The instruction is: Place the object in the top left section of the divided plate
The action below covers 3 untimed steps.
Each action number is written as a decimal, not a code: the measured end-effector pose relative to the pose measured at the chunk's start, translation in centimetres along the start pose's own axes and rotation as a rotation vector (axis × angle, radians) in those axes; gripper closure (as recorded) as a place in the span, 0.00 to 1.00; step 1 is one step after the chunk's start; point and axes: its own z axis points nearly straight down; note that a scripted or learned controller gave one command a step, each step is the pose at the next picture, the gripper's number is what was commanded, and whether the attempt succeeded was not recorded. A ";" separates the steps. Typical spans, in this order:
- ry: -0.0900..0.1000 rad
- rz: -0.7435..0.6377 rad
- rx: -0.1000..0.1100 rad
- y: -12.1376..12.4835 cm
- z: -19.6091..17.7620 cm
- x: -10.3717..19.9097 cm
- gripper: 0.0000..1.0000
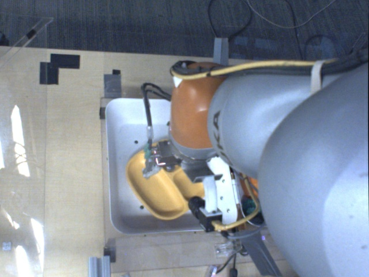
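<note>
**Arm low over the yellow plate in the white bin**

Your gripper (155, 163) sits low over the yellow divided plate (161, 198), at its upper left part as you see it. You cannot tell how the gripper is set; the wrist hides it. You cannot make out the object itself. The plate lies in the white bin (118, 154), toward its lower middle. The grey arm (300, 154) with its orange band (193, 114) covers the bench's right side.
</note>
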 end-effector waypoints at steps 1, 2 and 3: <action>0.000 -0.008 -0.002 0.1 -1.0 0.1 1.00; 0.000 -0.008 -0.002 0.1 -1.0 0.1 0.00; 0.000 -0.015 -0.006 0.2 -2.1 0.2 1.00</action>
